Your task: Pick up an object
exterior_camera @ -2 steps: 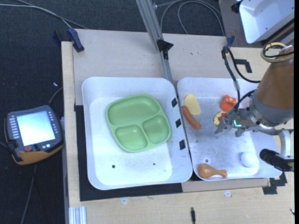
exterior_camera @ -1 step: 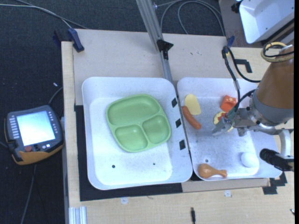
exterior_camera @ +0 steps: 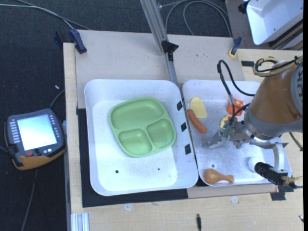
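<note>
**Claw low in the right bin, grip unreadable**

You had the arm point(exterior_camera: 276, 102) reaching in from the right, its smooth orange band bulking over the right bin point(exterior_camera: 211, 88). The claw point(exterior_camera: 217, 141) sat low over the bin floor, a grey metal cluster with a thin finger angled left and down. You could not tell whether it stood wide or narrow, and nothing showed clearly between its tips.

The things to pick lay in that right bin. A pale yellow rounded piece point(exterior_camera: 198, 107) lay near the left wall, touching or just beside a slim orange sausage shape point(exterior_camera: 197, 121) angled down to the right. A tan pear-shaped toy with a narrow neck point(exterior_camera: 217, 177) lay by the front rim. Small bright pieces, red-orange and yellow-green point(exterior_camera: 229, 117), were partly hidden behind the wrist and black cable; their shapes could not be read.

The left bin point(exterior_camera: 96, 129), white, shallow and speckled, with rounded corners, held a matte green plastic plate point(exterior_camera: 142, 126) with three compartments, turned at a slant.

Both bins sat side by side on a pale wooden bench point(exterior_camera: 125, 52), with blue clamps point(exterior_camera: 77, 41) at the far corners. A grey metal post point(exterior_camera: 151, 13) rose behind the bins. On the dark carpet to the left lay a handheld pendant point(exterior_camera: 33, 136) with a lit screen.
</note>
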### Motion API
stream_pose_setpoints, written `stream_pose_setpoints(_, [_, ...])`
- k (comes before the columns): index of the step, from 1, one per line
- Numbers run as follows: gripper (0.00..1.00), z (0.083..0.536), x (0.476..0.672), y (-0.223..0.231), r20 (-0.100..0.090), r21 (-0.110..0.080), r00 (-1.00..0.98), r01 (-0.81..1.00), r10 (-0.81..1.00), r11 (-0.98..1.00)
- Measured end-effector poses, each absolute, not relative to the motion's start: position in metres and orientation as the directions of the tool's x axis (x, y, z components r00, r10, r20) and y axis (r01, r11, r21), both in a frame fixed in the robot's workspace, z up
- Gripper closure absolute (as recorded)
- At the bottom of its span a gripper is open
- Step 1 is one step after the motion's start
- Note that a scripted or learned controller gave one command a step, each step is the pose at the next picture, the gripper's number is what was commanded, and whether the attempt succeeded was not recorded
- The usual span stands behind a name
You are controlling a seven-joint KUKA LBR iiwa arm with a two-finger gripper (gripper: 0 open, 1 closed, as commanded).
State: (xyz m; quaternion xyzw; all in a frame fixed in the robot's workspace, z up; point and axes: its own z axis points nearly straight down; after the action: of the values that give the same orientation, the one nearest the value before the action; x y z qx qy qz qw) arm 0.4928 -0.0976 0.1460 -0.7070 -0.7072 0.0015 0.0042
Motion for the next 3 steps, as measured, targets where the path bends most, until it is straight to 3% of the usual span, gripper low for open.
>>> stream_pose_setpoints(1, [0.0, 0.085, 0.489, -0.1, 0.003, -0.004, 0.0, 1.0, 1.0, 0.0])
stream_pose_setpoints(2, [0.0, 0.087, 0.49, -0.1, 0.002, 0.001, 0.001, 1.0, 1.0, -0.001])
stream_pose_setpoints(3, [1.0, 0.098, 0.491, -0.101, -0.003, 0.007, 0.003, 1.0, 1.0, -0.003])
